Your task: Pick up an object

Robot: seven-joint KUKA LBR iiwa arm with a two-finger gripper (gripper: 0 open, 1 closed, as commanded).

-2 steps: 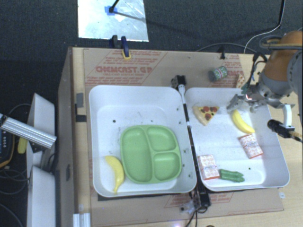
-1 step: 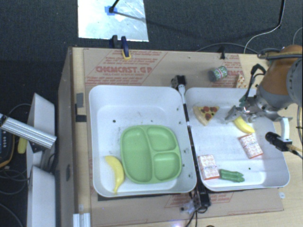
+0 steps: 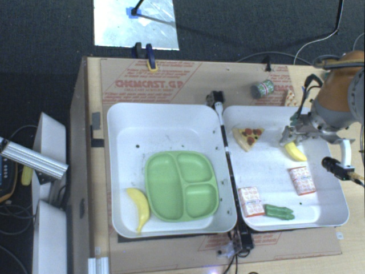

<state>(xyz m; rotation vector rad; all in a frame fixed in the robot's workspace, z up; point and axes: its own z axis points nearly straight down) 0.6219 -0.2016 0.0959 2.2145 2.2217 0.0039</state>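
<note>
Lowest in the right bin (image 3: 336, 213) lie a green pod-like toy (image 3: 279, 212) and two small printed packets (image 3: 250, 201), all light and flat. Higher up, at the frame's right, the gripper (image 3: 292, 135) sits just above a small yellow banana-like piece (image 3: 295, 152); whether its jaws are open I cannot tell. The piece looks light, stiff and smooth, so best pinched across its middle. A pizza-slice toy (image 3: 248, 137) lies further left.

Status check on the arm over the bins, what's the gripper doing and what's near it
Gripper low in the right bin, at the small banana; fingers unclear. Banana lies on the bin floor, not lifted. Pizza slice to its left, apart; nothing blocking.
</note>
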